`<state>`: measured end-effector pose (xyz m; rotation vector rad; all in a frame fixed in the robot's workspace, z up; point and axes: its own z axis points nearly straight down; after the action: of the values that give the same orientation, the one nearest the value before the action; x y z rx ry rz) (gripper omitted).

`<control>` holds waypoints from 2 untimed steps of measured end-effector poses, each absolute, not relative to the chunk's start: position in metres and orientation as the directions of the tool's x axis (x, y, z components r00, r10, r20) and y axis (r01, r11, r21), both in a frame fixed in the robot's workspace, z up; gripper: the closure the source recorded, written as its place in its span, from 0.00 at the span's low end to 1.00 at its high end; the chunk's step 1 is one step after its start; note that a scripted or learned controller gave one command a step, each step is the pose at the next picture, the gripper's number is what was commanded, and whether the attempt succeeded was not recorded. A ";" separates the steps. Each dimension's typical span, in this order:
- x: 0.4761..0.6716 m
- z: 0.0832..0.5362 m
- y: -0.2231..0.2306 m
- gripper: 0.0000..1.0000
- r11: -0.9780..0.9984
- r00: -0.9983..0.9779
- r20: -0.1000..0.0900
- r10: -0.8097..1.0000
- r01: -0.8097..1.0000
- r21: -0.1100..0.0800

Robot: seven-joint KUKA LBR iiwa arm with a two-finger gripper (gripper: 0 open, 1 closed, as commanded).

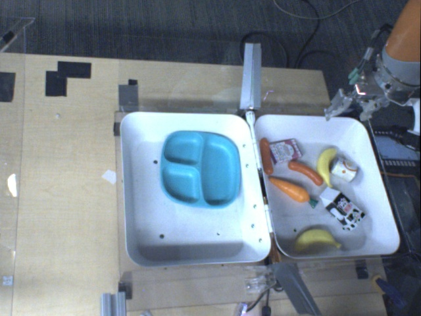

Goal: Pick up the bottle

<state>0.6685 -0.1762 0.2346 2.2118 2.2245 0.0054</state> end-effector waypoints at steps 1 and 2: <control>0.674 0.103 -0.119 0.00 0.153 -0.153 -0.006 0.988 0.988 0.020; 0.671 0.132 -0.086 0.00 -0.015 0.015 0.000 1.000 1.000 0.008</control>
<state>0.6707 -0.0862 0.1317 2.2349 2.2005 0.0088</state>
